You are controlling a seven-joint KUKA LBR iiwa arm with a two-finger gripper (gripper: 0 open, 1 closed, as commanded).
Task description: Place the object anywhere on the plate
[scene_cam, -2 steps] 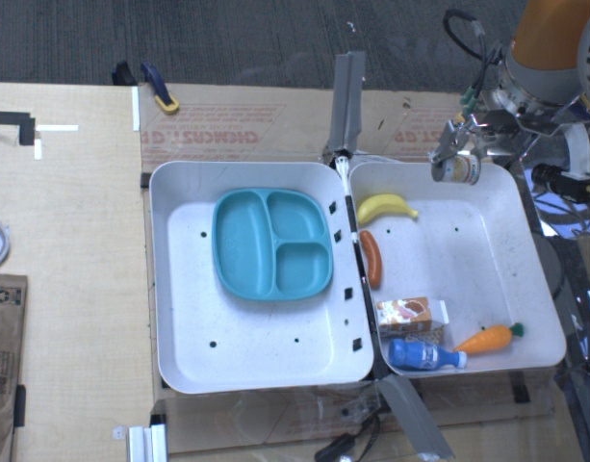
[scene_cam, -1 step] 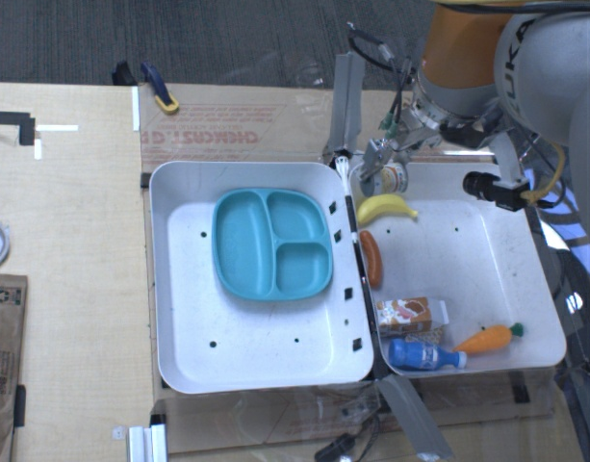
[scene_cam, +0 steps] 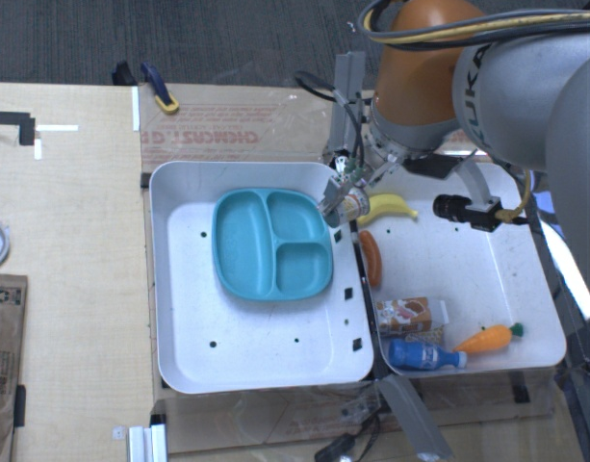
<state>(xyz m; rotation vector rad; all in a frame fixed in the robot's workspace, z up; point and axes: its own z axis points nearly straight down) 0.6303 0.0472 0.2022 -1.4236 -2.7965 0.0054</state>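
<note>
From my remote seat I look down at a slant on a pale wooden surface [scene_cam: 64,258] carrying two shallow white plastic bins side by side; the left bin [scene_cam: 179,354] holds a turquoise plastic plate with three compartments [scene_cam: 272,243], lying flat in the bin's upper middle, its one large compartment toward the left and two smaller ones toward the right; the right bin [scene_cam: 497,258] holds several toy foods. The grey arm with its orange band [scene_cam: 424,37] reaches in from the right, and its two-finger gripper [scene_cam: 339,208] hangs over the wall shared by the bins, just beside the plate's upper right edge; I cannot tell how the gripper is set, because its tip is small and cluttered from here. A yellow plastic banana [scene_cam: 391,208] lies in the right bin's upper left corner, its near end right at the gripper's tip; I cannot tell whether it is touched or gripped; it is not on the plate. Below it, along the shared wall, lies a reddish-brown sausage-shaped toy [scene_cam: 372,256]; further down sits a small printed snack box [scene_cam: 410,316], then a blue bottle with a white cap lying on its side [scene_cam: 424,357], and just beside that an orange toy carrot with a green top [scene_cam: 487,339]. A sheet of brown cardboard under clear film [scene_cam: 237,128] lies behind the bins.
</note>
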